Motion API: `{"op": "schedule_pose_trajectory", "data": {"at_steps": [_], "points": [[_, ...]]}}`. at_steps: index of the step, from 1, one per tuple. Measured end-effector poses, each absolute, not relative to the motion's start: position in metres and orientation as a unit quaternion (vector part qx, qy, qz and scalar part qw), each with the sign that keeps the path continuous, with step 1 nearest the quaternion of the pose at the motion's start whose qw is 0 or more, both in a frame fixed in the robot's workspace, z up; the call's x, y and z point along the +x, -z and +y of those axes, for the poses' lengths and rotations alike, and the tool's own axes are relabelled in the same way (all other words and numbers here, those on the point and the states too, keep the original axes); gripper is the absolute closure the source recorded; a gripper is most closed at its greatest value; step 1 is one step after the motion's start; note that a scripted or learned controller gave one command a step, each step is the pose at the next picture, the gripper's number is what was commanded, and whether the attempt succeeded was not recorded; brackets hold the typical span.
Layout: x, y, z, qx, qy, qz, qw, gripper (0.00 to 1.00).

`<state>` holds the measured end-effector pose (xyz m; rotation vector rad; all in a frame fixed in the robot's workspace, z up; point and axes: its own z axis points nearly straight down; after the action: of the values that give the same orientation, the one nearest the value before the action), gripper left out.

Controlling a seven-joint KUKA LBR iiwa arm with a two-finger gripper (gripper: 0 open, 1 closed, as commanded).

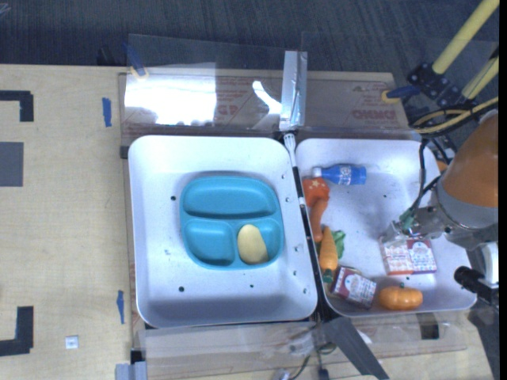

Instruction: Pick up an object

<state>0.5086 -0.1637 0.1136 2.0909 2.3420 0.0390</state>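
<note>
The right bin point(372, 204) holds several items. A small bottle with a blue label point(341, 174) lies at the back, and a red-orange pepper-like piece point(316, 196) leans by the left wall. Below it are a carrot with green leaves point(328, 252), a dark red packet point(354, 286) and an orange oblong piece point(398, 297). A white and red packet point(408, 257) lies toward the right. My gripper point(409, 226) is low in this bin, just above the white and red packet's top edge. The arm's orange band point(479, 172) rises behind it.
The left bin point(150, 236) carries a blue divided plate point(230, 200) with a yellow oval object point(252, 244) in its lower right compartment. A clear panel and a metal divider point(292, 89) stand behind the bins. Cables and a yellow pole point(467, 30) are at the upper right.
</note>
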Motion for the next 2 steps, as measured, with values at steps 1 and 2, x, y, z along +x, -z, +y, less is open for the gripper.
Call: {"op": "schedule_pose_trajectory", "data": {"at_steps": [1,2], "points": [[0.5444,-0.0965,-0.1454,0.76,-0.0055,0.65,0.009,1.0],[0.5452,-0.0936,-0.1415,0.758,-0.0069,0.652,0.008,0.0]]}}
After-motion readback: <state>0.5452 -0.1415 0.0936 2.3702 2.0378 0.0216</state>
